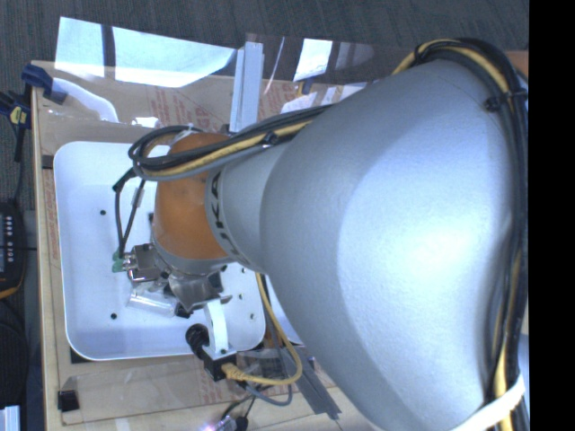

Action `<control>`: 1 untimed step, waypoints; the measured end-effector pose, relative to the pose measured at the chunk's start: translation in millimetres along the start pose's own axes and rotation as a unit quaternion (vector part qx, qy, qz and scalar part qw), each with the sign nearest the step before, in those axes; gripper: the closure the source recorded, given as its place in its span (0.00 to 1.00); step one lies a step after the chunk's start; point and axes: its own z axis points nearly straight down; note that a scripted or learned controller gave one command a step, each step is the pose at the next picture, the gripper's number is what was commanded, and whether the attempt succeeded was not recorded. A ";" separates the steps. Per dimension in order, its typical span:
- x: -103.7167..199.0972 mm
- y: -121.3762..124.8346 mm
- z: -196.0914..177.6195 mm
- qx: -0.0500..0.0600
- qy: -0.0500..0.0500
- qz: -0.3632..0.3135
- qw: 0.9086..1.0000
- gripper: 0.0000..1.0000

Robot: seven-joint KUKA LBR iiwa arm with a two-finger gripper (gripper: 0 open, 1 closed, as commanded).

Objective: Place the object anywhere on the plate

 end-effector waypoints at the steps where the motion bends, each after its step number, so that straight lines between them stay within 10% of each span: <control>1: -46.8 11.4 43.4 0.000 0.000 0.006 1.000 1.00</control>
